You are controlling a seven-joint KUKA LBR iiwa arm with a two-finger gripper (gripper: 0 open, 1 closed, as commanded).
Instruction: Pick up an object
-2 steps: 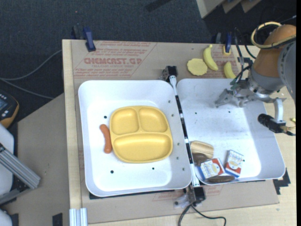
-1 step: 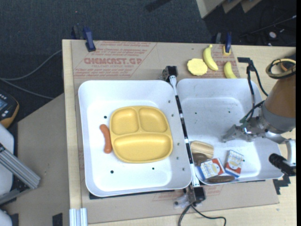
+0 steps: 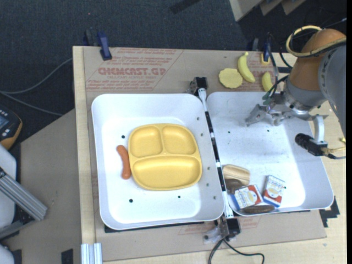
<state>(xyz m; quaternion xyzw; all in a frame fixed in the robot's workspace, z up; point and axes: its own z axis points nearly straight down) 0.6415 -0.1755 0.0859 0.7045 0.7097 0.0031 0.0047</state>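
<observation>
Camera view, looking down at a slant: two shallow white plastic bins sit side by side on a brown board bench printed with red lettering. The left bin has smooth walls and rounded corners. It holds a glossy yellow divided plate, rounded-rectangular, with two small compartments above one long one. A slim orange-red sausage lies just beside the plate's left edge, lengthwise along it.

The right bin carries the loose objects, all grouped at its near left corner: a tan, bread-like wedge against the dividing wall, a small red-and-white carton just below it, a second red-and-white carton to its right, and a dark brown oblong piece at the bin's front rim.

The gripper stands over the far half of the right bin, its metal fingers spread wide and nothing between them, well apart from the grouped objects. The arm's orange band shows above it.

On the board beyond the right bin rest a yellow banana, a flat yellow round piece and a smaller yellow piece.
</observation>
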